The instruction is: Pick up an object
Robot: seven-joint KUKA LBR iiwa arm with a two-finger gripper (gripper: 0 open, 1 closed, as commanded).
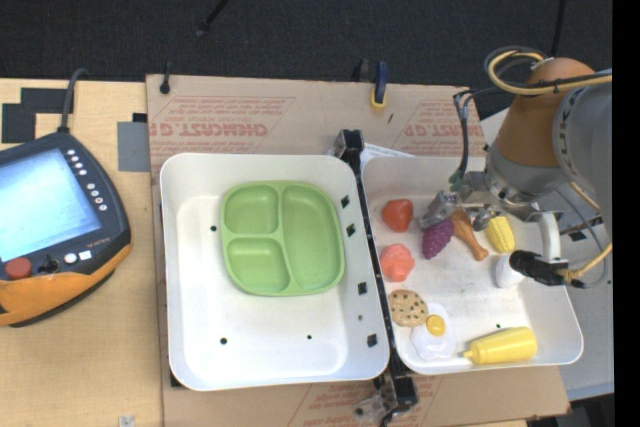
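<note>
The gripper (447, 207) sat low in the right bin (560, 355), its metal tip at about 10 o'clock from the arm (560, 130); whether it was open or closed could not be told, and nothing could be seen clamped in it. Just below its tip, at 6 o'clock, lay the purple grape bunch (437, 238), the likeliest target by my reading, since the tool was poised right over it. At 3 o'clock from the grapes lay a brown drumstick-shaped toy (468, 235) and, beyond it, a yellow corn piece (500, 235). At 9 o'clock sat a red tomato-like piece (398, 213), with a pink lump (397, 262) at 7 o'clock. Further toward 6 o'clock were a cookie (407, 307), a fried egg (432, 333) and a yellow bottle (500, 346), spread loosely, probably so each could be grabbed singly. The left bin (190, 335) carried a green divided plate (281, 238). The cardboard (230, 120) beneath bore red lettering, upside down, too faint to read surely. A teach pendant (55, 225) rested at far 9 o'clock
</note>
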